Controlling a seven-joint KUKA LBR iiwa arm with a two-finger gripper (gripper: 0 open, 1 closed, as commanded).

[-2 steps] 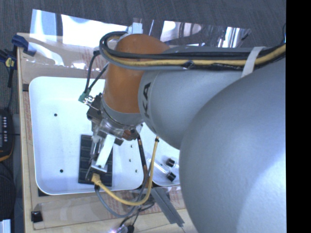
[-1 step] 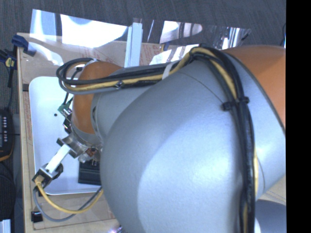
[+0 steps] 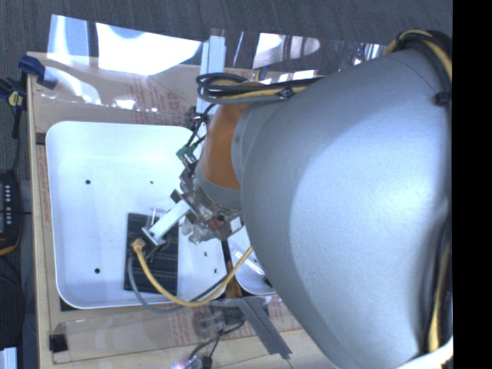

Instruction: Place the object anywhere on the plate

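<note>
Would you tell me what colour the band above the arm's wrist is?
The band is orange, seen best in the camera view.

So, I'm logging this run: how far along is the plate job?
Done: nothing that I can see; the visible sliver of the plate looks bare. In hand: the arm hangs low over the left bin, its pincer near that bin's right wall; whether it holds anything I cannot tell. Left: getting the object onto the plate.
</note>
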